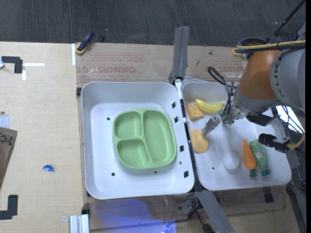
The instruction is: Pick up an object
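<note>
Reaching into the right white bin (272, 181), the grey two-finger gripper (212, 125) hangs just above a rounded pale-orange foam-like lump (198, 141); fingers' state: cannot tell. Lump sits at the bin's left wall, long axis roughly up-down in view, narrower end toward a yellow banana (210, 106). Orange carrot (248, 154) and green bottle (260, 157) lie side by side near the right. Left bin (97, 178) holds a green three-compartment plate (144, 139).

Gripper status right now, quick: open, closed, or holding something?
Gripper: cannot be told; it hangs above the right bin by the banana.
</note>
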